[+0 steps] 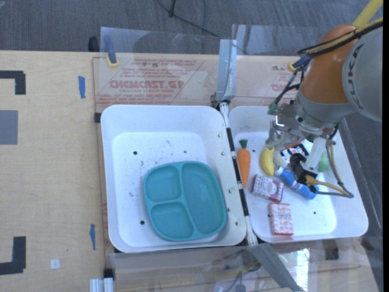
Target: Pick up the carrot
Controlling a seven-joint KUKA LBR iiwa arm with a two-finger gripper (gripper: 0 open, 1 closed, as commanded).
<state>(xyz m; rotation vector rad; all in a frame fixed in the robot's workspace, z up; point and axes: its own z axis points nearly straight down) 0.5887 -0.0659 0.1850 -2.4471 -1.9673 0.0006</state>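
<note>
While the carrot (244,165) is lying along the right bin's (352,221) left wall, the arm (331,72) is reaching down from the right, its gripper (285,154) hovering beside the banana (267,161), finger state indiscernible.

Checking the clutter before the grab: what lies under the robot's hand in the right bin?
Beneath the hand lie a banana and a blue item, partly covered. The carrot lies apart, along the right bin's left wall. Anything directly below the hand is hidden.
</note>
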